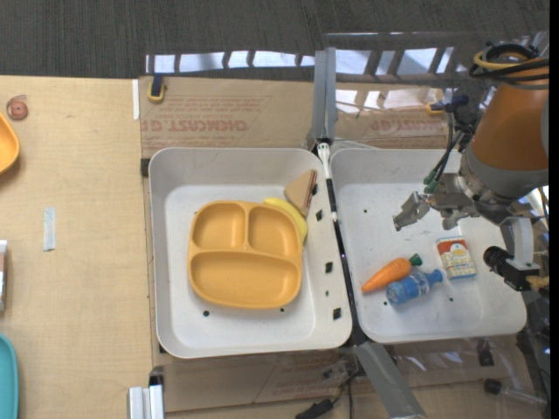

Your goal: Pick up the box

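The box (456, 258) is small, white with an orange-red label, and lies flat in the right bin (376, 317) near its right side. My gripper (431, 216) hangs over the same bin, up and to the left of the box and apart from it. Its fingers (408, 213) are spread open with nothing between them. The grey arm with its orange band (515, 129) comes in from the upper right.
An orange carrot (389, 273) and a blue bottle (413, 286) lie just left of the box. The left bin (175, 321) holds an orange divided plate (246, 253), a yellow item (293, 216) and a brown wedge (301, 190).
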`<state>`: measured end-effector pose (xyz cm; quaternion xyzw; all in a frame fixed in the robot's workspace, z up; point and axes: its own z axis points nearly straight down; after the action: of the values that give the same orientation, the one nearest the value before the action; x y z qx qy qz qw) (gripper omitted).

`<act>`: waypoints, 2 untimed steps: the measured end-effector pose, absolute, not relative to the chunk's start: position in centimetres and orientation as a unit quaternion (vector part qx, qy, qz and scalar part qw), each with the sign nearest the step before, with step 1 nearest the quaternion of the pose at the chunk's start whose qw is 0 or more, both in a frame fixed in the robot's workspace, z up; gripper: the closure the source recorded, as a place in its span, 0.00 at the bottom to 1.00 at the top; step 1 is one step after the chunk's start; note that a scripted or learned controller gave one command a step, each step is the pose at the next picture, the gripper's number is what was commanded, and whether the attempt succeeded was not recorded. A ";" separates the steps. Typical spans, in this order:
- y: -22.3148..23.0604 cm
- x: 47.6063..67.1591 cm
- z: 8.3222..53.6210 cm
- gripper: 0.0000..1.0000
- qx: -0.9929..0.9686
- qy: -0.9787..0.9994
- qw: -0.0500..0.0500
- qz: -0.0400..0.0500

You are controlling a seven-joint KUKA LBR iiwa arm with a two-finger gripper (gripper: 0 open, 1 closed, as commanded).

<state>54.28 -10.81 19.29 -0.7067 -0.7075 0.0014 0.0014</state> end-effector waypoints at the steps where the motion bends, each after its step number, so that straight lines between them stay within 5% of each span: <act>1: -17.7 52.2 24.3 0.00 -0.699 -0.716 0.000 0.000; 2: -18.8 47.7 9.3 0.00 -0.733 -0.681 0.001 0.001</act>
<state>47.68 -18.79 9.29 -0.7327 -0.6806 0.0005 0.0010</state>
